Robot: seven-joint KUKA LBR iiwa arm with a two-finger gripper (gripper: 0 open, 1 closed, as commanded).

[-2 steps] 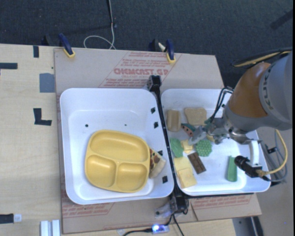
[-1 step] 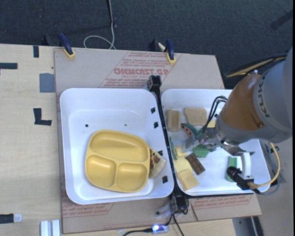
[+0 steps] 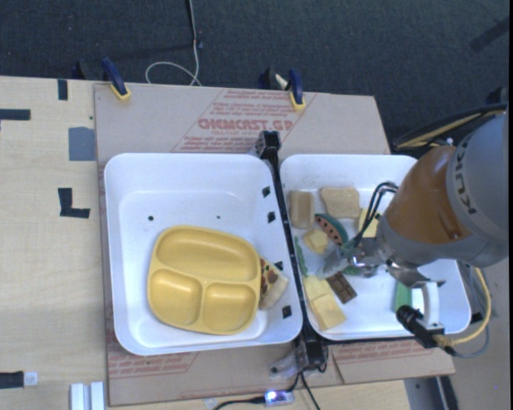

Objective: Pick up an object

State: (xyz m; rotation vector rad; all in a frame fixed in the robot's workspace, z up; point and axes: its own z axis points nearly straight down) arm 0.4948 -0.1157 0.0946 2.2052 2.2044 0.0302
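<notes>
Bench: two white bins (image 3: 120,229) | arm (image 3: 436,203) hides right bin's clutter | tool (image 3: 352,261) state: cannot tell

A yellow divided tray (image 3: 203,278) lies in the left bin (image 3: 124,229). The arm (image 3: 432,203) reaches over the right bin (image 3: 393,327), where tan blocks (image 3: 339,202) lie scattered.

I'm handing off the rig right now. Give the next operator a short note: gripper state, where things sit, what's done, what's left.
Gripper: down in the right bin, among the clutter near the divider; grip state cannot be judged from this view.
Right bin: several tan blocks, pale yellow pieces, a small brown piece and a green item.
Left bin: yellow divided tray with a small tan piece at its right edge.
Done: arm has reached the pile.
Left: confirm a grasp, then lift an object clear.
</notes>
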